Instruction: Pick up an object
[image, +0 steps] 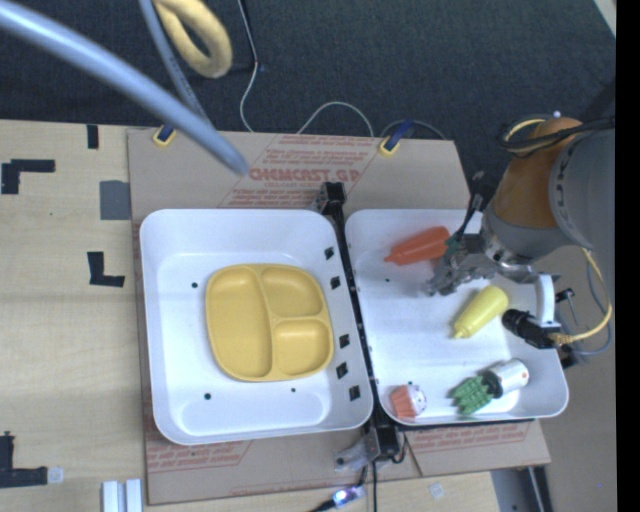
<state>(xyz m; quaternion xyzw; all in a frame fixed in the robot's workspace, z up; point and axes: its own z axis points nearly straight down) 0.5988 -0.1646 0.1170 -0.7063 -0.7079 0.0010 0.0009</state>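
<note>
In the right bin (420, 340) lie an orange carrot-like toy (418, 246) at the back, a yellow oblong toy (478, 311) to the right, a green and white toy (482, 388) at the front right, and a small orange and white piece (405, 400) at the front left. My gripper (450, 272) hangs low over the bin, just right of the carrot's end and left of the yellow toy. No object shows between its fingers. The left bin (170, 300) holds a yellow divided plate (268, 322).
The grey arm with its orange band (530, 190) reaches in from the right above the right bin's far corner. A black divider (345, 300) runs between the bins. Cables and a yellow object (195, 35) lie beyond the bench's back edge.
</note>
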